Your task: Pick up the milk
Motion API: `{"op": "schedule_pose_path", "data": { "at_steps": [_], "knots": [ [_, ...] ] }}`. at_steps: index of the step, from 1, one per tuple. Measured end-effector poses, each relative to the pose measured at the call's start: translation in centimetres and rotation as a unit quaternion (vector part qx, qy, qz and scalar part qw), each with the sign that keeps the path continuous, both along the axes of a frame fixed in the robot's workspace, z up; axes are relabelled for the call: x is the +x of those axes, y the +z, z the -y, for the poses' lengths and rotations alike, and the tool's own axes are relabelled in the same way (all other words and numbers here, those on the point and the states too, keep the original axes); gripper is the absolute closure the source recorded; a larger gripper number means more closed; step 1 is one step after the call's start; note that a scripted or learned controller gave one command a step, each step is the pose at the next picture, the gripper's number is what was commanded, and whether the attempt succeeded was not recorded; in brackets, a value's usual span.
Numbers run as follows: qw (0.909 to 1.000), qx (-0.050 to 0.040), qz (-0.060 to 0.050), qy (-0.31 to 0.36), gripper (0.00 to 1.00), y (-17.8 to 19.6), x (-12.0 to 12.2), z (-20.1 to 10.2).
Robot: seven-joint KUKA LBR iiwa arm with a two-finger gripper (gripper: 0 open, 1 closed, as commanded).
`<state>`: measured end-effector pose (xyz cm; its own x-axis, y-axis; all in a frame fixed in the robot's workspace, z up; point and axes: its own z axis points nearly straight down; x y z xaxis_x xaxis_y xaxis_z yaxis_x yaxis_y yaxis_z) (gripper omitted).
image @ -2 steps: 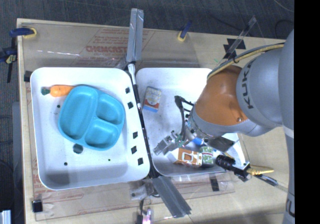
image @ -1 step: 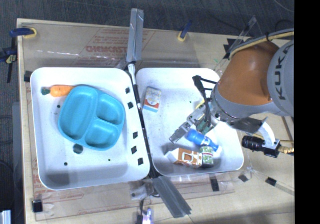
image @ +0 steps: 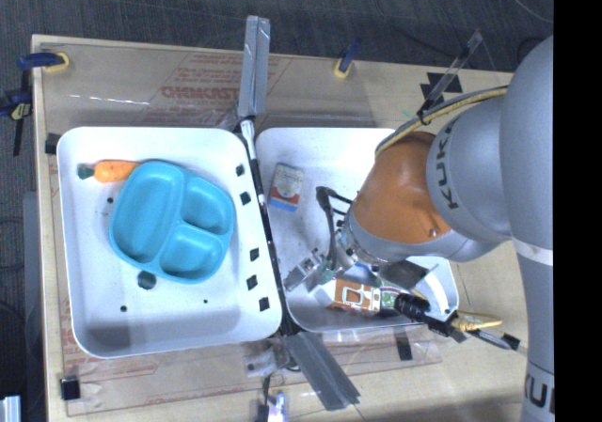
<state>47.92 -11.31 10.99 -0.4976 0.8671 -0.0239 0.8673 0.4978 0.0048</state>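
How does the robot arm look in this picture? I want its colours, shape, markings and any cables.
The arm is thick and rounded, with smooth grey casing and black "KUKA" lettering on it. A wide orange band circles it above the wrist. Below the band sit metal parts and the gripper, with a dark cable looping beside it.

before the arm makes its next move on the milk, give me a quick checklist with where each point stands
1. Small white and blue milk carton in view in the right white bin: ok.
2. Carton clear of other items: ok, it lies alone near the bin's left wall.
3. Gripper over the carton: not ok, it sits lower in the bin, apart from the carton.
4. Finger state: cannot tell, the orange-banded wrist hides them.
5. Orange and white box beside the gripper: not ok, risk of a wrong grab.
6. Blue divided plate and carrot out of the way: ok, in the left bin.
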Motion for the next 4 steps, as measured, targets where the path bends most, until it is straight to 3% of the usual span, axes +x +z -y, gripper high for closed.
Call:
{"op": "schedule_pose_path", "data": {
  "at_steps": [1, 2, 3, 4],
  "knots": [
    [1.0, 0.0001, 0.0, 0.0, 0.0, 0.0, 0.0, 0.0],
    [0.9997, 0.0084, -0.007, 0.021, 0.0, 15.3, -0.2, 1.1],
    [0.9977, 0.0099, -0.009, -0.067, 0.0, 5.4, -0.3, -0.8],
    [0.9979, 0.0099, -0.008, -0.063, 0.0, 6.5, 3.5, 1.8]
  ]
}}
